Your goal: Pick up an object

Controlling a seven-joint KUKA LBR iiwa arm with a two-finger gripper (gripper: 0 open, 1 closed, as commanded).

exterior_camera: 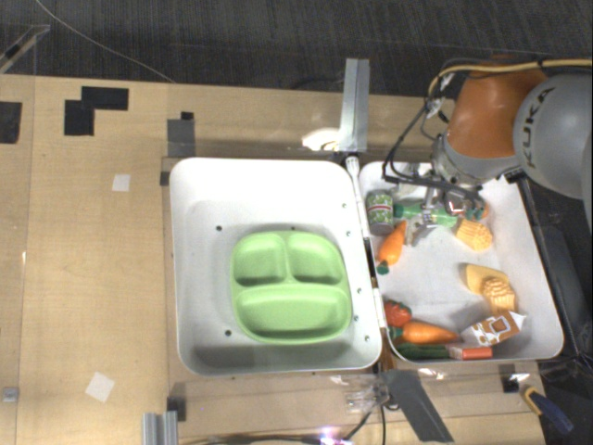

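Camera view: end effector above orange carrot, tilted, by green can.

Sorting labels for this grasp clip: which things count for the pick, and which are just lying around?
For the pick: gripper, right bin, carrot by the divider, green can, yellow corn piece.

Lying about: green divided plate, left bin, second carrot, small carton.

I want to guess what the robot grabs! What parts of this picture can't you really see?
- Two-finger gripper, camera view: the grey and orange arm above covers it, so its state is unclear.
- Small green can: label too small to read.
- Dark green vegetable at the right white bin's near edge: partly under the orange carrot.
- Small white carton: print too blurred to read.
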